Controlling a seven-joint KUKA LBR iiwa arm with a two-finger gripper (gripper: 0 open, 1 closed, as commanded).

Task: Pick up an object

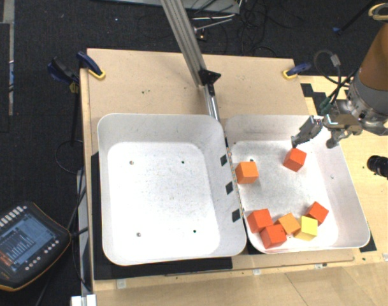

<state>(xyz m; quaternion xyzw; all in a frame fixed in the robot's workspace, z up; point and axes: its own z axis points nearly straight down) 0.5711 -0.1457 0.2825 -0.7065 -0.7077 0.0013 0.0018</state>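
At the far left, off the desk (149,85), a handheld control pendant (21,244) lies on the dark floor; its screen is lit, but the writing on it is too small to read. The desk is a pale board with blue clamps at its back corners. On it, the left bin (117,132) is a shallow white tray with rounded corners and a speckled floor. Touching its right edge is the right bin (346,196), which holds all the blocks.

Going rightward in that bin: an orange cube (246,171) stands alone near the dividing edge. Toward the front wall sits a cluster: two red-orange cubes (265,227) touching, then a lighter orange block (288,222), a yellow block (308,226) and another red-orange cube (318,211) close beside it. None of the blocks shows any label or print.

Farther back, a red-orange cube (295,159) sits tilted, apart from the rest. Just above and to its right hangs the gripper (324,132), its jaws spread apart with nothing between them; the left finger tip is near the cube's upper corner.
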